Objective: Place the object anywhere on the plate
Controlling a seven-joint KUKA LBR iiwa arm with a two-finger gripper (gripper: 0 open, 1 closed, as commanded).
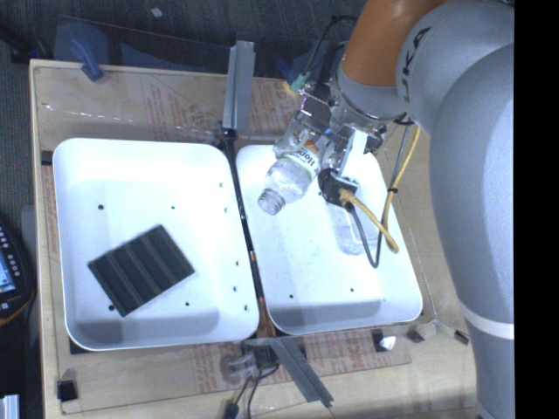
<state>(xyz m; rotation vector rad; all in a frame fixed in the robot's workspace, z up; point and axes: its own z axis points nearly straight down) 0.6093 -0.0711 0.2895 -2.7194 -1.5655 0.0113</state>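
**Operator:** Where is the bottle, and does the arm have it?

**Observer:** You have the clear plastic bottle (291, 178) up in the air over the right bin (397, 297), toward that bin's far left corner. The gripper (325, 149) pinches it near its base end, by the label; the bottle's body sits between the fingers, so I judge it held. A faint bottle-shaped shadow or reflection lies on the bin floor, just right of and below it.

**Operator:** How does it lie in the grip?

**Observer:** Tilted. Its long axis runs from the gripper down and to your left in the picture, and the cap end hangs lowest, pointing toward the divider (244, 234) between the two bins.

**Operator:** And the plate?

**Observer:** The dark ribbed plate (141, 270) lies flat in the left bin (70, 160), in its near half, turned at a slant. It is well apart from the bottle, on the other side of the divider.

**Operator:** So what does the next move turn on?

**Observer:** One relation: from the gripper, the plate lies to the left and toward the near edge of the bench, roughly the way the cap already points. In my judgement you need to carry the bottle across the divider, keeping the hanging cap end above both bin rims. Since the cap leads, it would likely reach over the plate first. Once released, a round bottle may roll, perhaps off the plate.
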